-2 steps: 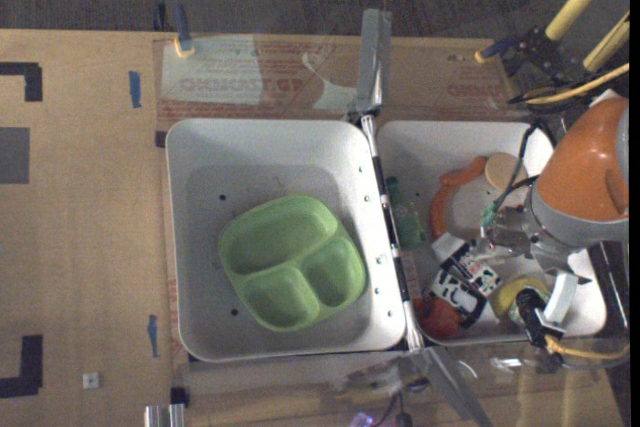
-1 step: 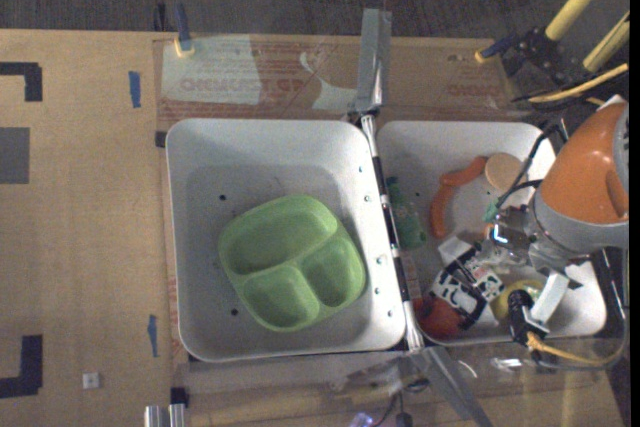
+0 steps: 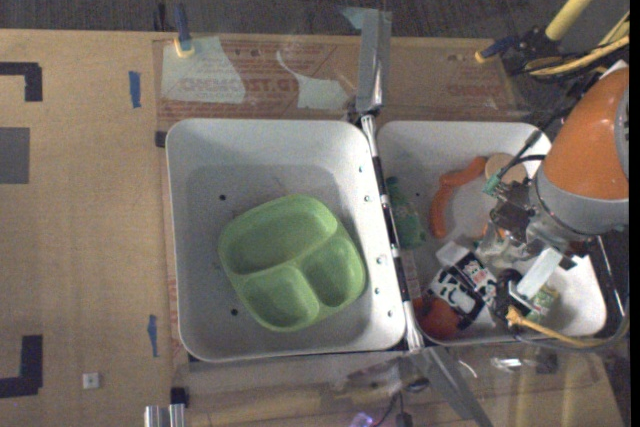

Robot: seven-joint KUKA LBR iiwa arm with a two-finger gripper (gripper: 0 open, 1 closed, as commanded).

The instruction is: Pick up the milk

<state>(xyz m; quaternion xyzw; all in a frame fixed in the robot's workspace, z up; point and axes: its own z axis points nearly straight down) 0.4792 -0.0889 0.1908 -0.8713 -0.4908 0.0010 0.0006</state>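
The camera view shows the grey two-finger gripper, its state unclear, hovering just right of the black-and-white milk carton, apparently approaching and needing to centre over it.

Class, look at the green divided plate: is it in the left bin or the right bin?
In the left bin. The green divided plate lies flat on the floor of the left bin, with white walls around it.
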